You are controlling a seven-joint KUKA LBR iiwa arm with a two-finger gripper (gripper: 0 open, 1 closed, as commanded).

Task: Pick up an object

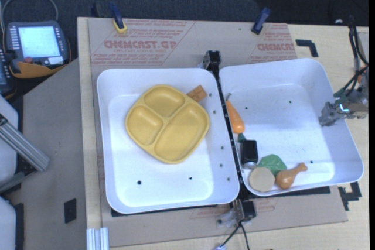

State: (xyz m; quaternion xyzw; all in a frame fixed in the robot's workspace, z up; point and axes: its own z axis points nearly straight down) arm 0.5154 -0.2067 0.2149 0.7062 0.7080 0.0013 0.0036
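Observation:
The right bin (293, 82) holds an orange carrot (235, 118) along its left wall. Below the carrot lies a small black block (249, 151). In the bin's front left corner sit a green leafy piece (273, 162), a round beige disc (262, 179) and a brown drumstick (289, 175), all close together. My gripper (335, 111) hangs at the right rim of this bin, well away from all these objects, with nothing visibly in it. The left bin (117, 173) carries a yellow divided plate (168, 123), with a small brown piece (197, 92) poking out behind its upper right edge.
A ridge (225, 126) divides the two bins. Cables (357, 61) hang at the far right above the gripper. A pendant with a screen (36, 44) lies off the bench at the left. Blue clamps (119, 17) (260, 20) hold the board's back edge.

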